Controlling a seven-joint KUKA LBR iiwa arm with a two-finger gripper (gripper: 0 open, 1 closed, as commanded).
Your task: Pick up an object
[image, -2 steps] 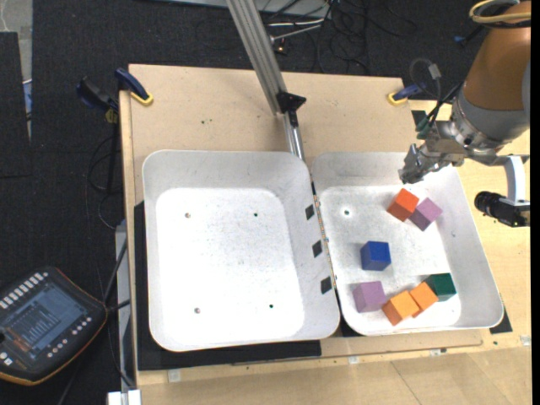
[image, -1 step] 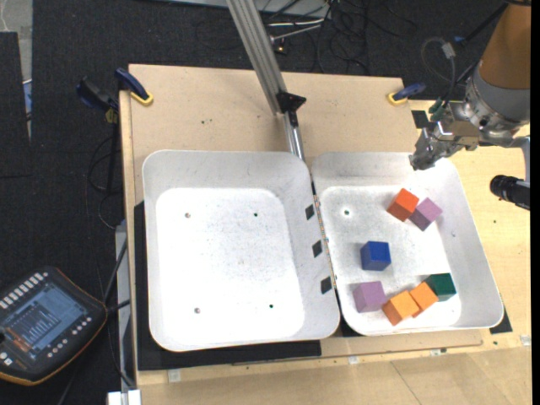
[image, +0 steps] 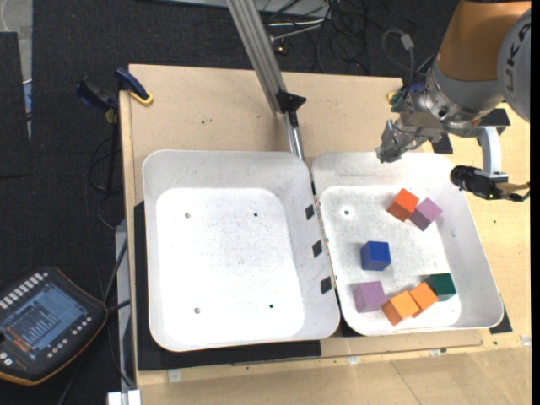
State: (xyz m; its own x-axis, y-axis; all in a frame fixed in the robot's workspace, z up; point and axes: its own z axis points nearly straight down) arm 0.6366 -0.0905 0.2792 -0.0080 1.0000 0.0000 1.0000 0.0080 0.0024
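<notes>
The gripper (image: 390, 152) hangs over the far rim of the right bin (image: 472, 251); I cannot tell how it is set. In that bin lie 6 blocks: an orange block (image: 403, 204) touching a purple block (image: 427, 213), a blue block (image: 375, 255) mid-bin, and 3 more along the near edge.

Arm in from right, jaws (image: 391, 152) pointing down, nothing visibly held.
</notes>
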